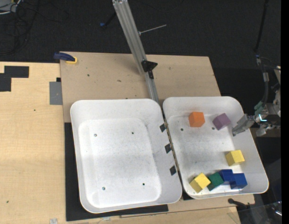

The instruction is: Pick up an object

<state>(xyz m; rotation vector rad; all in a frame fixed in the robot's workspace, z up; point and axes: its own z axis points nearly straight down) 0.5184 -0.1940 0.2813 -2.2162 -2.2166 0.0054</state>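
Note:
The right bin (pixel 181 148) holds several small blocks. An orange cube (pixel 196 119) and a purple cube (pixel 222 121) lie near its far side. A yellow cube (pixel 235 157) sits by the right wall. At the near edge a second yellow cube (pixel 199 182), a green block (pixel 215 180) and two blue blocks (pixel 234 178) are bunched together. My gripper (pixel 241 124) reaches in over the bin's right rim, just right of the purple cube and apart from it. Nothing shows in its grasp.
The left bin (pixel 116 111) stands beside the right one, with black clips (pixel 166 147) along the seam. A slanted aluminium bar (pixel 132 36) rises behind the bins. A blue and yellow tool (pixel 66 57) lies at the bench's far left corner.

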